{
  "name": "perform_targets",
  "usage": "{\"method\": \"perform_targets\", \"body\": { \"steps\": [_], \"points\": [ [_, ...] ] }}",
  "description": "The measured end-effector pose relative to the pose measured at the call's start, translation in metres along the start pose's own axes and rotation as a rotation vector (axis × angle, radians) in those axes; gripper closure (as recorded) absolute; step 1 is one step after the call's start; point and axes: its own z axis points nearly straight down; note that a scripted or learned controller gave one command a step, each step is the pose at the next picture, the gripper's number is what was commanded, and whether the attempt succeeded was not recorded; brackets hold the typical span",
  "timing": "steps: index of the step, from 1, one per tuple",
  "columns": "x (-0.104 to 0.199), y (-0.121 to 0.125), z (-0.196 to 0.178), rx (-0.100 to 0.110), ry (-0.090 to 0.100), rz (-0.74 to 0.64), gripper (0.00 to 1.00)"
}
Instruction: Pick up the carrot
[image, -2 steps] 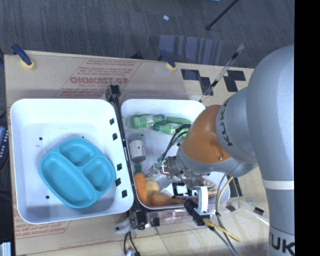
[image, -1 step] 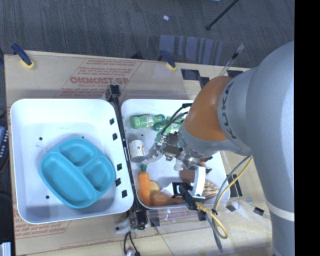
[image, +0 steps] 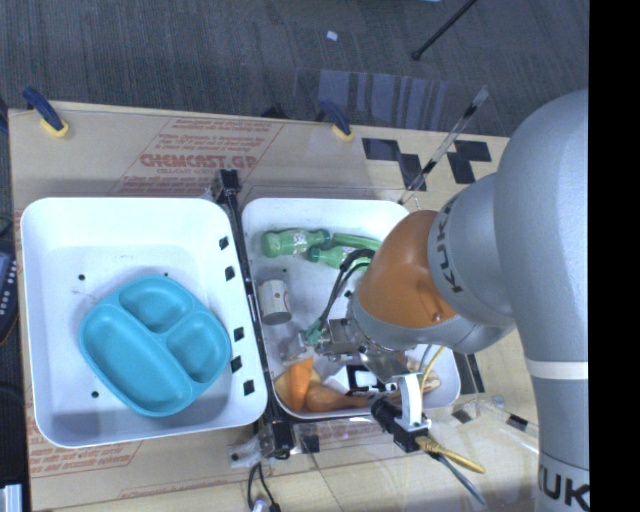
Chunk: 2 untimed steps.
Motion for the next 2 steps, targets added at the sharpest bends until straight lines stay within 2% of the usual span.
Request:
{"method": "perform_targets", "body": {
  "steps": [1,2],
  "points": [
    [0.001,0.000,-0.010,0.005,0.003,-0.011,1.00],
    [0.040,0.003,-0.101,-0.006,-0.003,0.098,1.00]
  ]
}}
